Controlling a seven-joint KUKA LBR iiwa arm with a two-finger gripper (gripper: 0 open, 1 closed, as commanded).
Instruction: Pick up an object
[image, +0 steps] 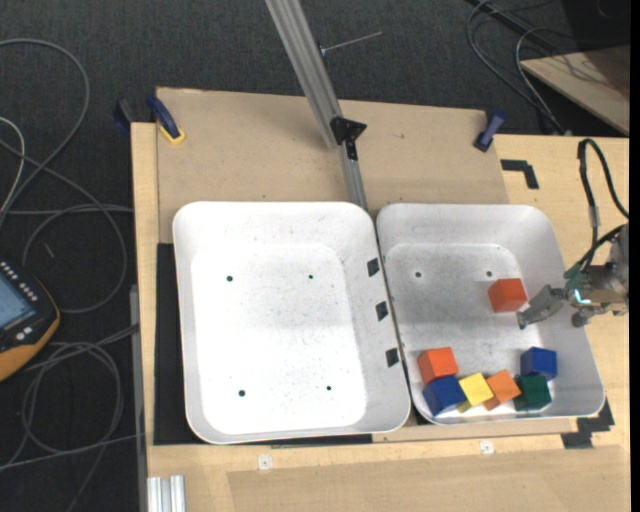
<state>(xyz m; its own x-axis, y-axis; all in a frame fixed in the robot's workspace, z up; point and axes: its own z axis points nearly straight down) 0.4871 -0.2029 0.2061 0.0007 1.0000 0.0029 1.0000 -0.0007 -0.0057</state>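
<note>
Showing two white bins on the desk (250, 140): the left bin (200, 240) and the right bin (545, 235). Seven blocks lie in the right bin: three orange blocks, two blue, one yellow, one green. A lone orange cube (507, 294) sits mid-bin, apart from the six clustered along the near wall. The gripper (550, 305) hangs just right of this cube, fingers spread, grasping nothing.
</note>
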